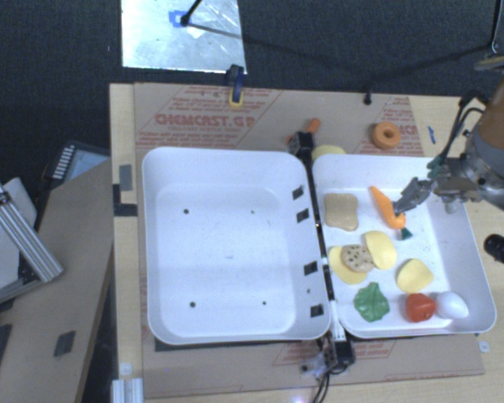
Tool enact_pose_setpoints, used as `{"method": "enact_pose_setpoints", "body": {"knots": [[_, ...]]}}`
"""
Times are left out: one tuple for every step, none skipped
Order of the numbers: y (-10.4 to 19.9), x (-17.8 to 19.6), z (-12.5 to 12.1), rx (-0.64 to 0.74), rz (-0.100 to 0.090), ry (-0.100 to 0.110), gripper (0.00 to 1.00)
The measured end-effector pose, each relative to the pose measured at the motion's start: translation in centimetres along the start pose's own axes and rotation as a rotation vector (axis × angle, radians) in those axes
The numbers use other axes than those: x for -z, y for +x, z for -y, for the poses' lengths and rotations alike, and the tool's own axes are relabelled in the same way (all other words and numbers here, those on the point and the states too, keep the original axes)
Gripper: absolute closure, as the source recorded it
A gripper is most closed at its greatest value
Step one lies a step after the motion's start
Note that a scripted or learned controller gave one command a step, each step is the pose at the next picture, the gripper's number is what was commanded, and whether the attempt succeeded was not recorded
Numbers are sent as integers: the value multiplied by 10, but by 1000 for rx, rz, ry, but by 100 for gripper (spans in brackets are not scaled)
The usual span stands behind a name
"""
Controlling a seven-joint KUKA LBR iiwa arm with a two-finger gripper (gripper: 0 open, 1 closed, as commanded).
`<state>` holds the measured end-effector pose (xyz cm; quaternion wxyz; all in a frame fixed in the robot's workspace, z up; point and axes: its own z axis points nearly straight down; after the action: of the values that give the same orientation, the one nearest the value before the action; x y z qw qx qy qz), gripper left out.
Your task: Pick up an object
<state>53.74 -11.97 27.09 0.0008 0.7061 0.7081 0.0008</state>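
Observation:
The right bin (466,250) holds several toy foods. An orange carrot (385,206) lies near its middle top, with a tan toast slice (342,211) to its left. Below them sit a cookie (359,258), two yellow pieces (381,249) (413,274), a green leaf (371,301), a red tomato (420,307) and a white egg (452,306). My gripper (405,202) reaches in from the right, low over the bin, its tip right beside the carrot's right end. I see nothing held in it.
The left bin (227,242) lies beside the right one, with a black hinge strip (312,225) between them. An orange donut (386,135) rests on the bench behind the right bin. A yellow piece (328,151) pokes over that bin's back rim.

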Motion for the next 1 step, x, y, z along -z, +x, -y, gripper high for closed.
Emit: {"method": "enact_pose_setpoints", "body": {"knots": [[131,-82,-17,14,-5,7,0]]}}
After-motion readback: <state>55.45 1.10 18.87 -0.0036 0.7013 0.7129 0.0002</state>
